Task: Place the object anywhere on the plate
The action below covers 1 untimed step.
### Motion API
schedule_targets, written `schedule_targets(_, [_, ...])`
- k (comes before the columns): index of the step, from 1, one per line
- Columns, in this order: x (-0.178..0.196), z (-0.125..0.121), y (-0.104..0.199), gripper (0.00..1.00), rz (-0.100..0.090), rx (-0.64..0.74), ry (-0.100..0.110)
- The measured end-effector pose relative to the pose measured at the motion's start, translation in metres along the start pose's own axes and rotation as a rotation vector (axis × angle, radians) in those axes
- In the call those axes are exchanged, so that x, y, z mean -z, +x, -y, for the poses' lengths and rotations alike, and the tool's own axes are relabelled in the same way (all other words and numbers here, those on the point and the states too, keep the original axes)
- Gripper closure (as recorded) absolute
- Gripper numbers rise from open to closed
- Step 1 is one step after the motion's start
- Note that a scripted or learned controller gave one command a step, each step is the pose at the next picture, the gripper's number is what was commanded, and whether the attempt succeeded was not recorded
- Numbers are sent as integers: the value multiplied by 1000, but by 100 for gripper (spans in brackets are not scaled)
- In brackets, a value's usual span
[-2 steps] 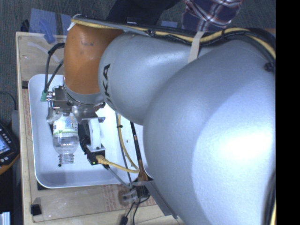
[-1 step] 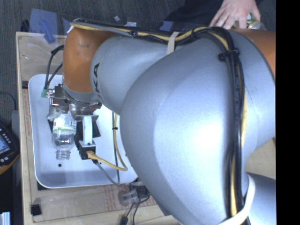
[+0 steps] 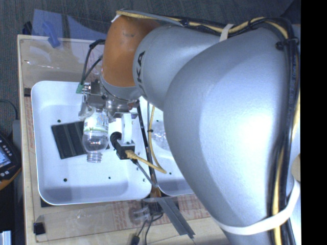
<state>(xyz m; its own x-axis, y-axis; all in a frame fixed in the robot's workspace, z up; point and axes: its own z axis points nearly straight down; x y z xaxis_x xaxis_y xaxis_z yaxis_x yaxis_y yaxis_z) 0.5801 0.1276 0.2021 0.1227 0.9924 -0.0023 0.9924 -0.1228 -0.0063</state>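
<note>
We see the pincer (image 3: pixel 97 114) hanging over the middle of the left bin (image 3: pixel 46 188), and a clear plastic bottle (image 3: pixel 95 134) sits right under it, its body running down from the wrist toward the bin's near edge with the cap end lowest. The bottle's upper part appears caught between the fingers, so we judge the pincer to be clenched on the bottle, though the wrist hides much of the contact and we cannot be sure how firm the hold is. Just beside the bottle, toward the bin's left edge, lies a dark flat rectangular plate (image 3: pixel 67 139), tilted a little against the bin's sides; the bottle overlaps its right edge in this view, but we cannot tell whether the bottle touches it or hangs above it. The right bin (image 3: pixel 173 190) is mostly hidden by the big grey arm (image 3: pixel 230 121), which crosses the tabletop (image 3: pixel 76 218) from the right. As we read it, the pick-up looks done and the bottle is already near the goal. What is left is a short shift toward the left edge, lowering it onto the plate, and letting go.
</note>
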Motion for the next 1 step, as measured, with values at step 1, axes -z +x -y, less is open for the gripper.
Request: schedule_targets(1, [-16, -21, 15, 100, 0, 76, -1])
